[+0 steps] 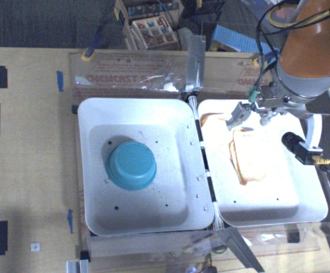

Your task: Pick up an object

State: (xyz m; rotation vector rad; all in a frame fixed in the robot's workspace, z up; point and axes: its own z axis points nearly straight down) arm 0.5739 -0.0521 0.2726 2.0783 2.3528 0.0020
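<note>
Currently the gripper (245,114) hangs over the right bin (312,209), near its back wall, above the pale bread-like slab (250,161); whether the jaws stand apart or together I cannot tell. This looks like the approach step. Next comes a descent toward the slab, minding the back wall and divider. A blue bowl (132,164) sits mid left bin (91,152), with open room around it.
</note>
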